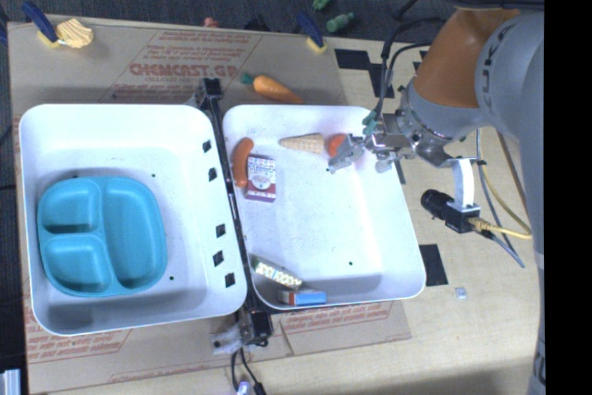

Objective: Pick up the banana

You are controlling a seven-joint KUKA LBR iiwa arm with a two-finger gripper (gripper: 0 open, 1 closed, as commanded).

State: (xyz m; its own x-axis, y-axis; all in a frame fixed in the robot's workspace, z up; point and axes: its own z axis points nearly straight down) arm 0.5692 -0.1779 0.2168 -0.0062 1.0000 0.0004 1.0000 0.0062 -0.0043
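Gripper (pixel 356 151) hung low over the far right part of the right bin (pixel 393 277), its spread impossible to tell.
Nearest, a striped tube (pixel 276 274) and a blue-capped item (pixel 305 298) lay against that bin's near wall; the left bin (pixel 37 120) held a blue divided plate (pixel 100 234). Farther in lay a small packet (pixel 262 176), a sausage (pixel 242 158) and a cone (pixel 303 142), with a red piece (pixel 337 144) just beside the gripper. Beyond, on the tabletop, sat a carrot (pixel 274 88); a pale yellow piece (pixel 76 34), possibly the banana, lay at the far left corner, well apart.
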